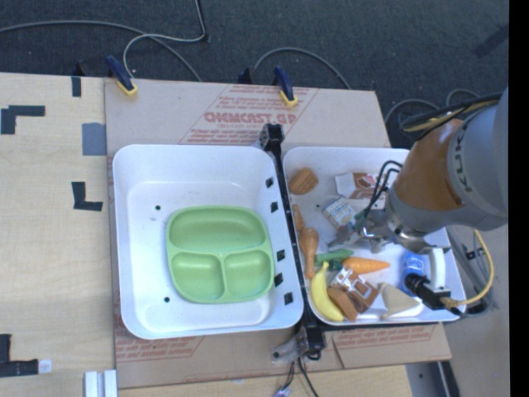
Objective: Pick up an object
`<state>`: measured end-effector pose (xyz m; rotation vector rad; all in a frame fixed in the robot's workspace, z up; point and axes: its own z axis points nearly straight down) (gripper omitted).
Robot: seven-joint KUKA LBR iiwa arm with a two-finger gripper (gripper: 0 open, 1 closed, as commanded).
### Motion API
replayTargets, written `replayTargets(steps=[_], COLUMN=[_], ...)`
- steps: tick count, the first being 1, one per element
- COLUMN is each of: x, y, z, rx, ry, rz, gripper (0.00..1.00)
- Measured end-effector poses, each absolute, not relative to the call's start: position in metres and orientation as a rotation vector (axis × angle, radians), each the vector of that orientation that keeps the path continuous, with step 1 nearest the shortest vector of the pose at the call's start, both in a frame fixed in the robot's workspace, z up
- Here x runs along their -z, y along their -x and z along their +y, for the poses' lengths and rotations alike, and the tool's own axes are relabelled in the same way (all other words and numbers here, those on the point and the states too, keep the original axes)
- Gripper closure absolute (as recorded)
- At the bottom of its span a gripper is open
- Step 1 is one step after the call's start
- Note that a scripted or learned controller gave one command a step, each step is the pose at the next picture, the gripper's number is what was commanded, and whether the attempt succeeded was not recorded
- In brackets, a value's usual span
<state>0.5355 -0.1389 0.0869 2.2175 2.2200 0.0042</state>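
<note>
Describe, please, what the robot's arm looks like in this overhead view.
The arm is a thick, rounded grey body with a broad orange band above the wrist. Dark cables run beside the band, and a yellow cable loops below.

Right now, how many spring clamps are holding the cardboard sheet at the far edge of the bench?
2. One blue-and-yellow clamp grips the cardboard's far left corner; the other clamp sits further right, above the gap between the bins. None appear hidden.

The arm (450, 176) covers the right bin's (331, 157) far side, and small items beneath it blur together.
</note>
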Motion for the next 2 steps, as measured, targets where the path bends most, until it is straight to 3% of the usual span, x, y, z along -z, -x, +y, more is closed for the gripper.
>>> replayTargets(steps=[1, 2], x=[-0.086, -0.082], y=[-0.631, -0.659], z=[-0.109, -0.101], rx=[-0.005, 0.056], ry=[-2.215, -2.255], rz=[2.222, 2.236], gripper=[0.0, 0.0])
